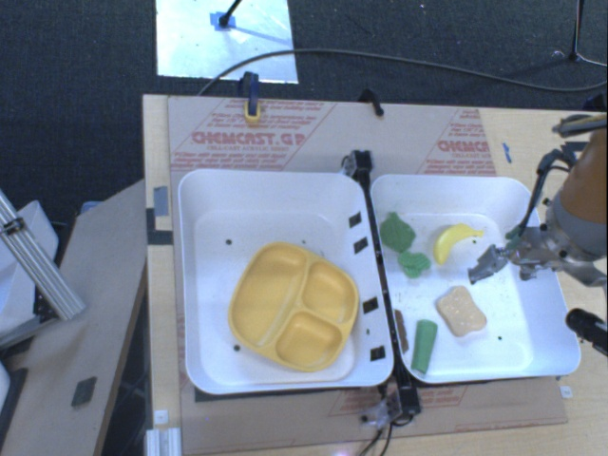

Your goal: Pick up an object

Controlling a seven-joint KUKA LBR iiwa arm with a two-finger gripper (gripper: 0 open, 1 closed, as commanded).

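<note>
- The light is bright and even over the bench.
- The two white bins shine almost pure white, so their walls are hard to tell apart.
- A shiny sheet on the dark floor glares pale blue.
- Shadows are soft and small.
- The picture is a bit fuzzy, and the arm at the right looks blurry.

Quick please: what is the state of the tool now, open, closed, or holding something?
Tool: over the right bin, nothing visible in it; open or closed cannot be told.
</note>
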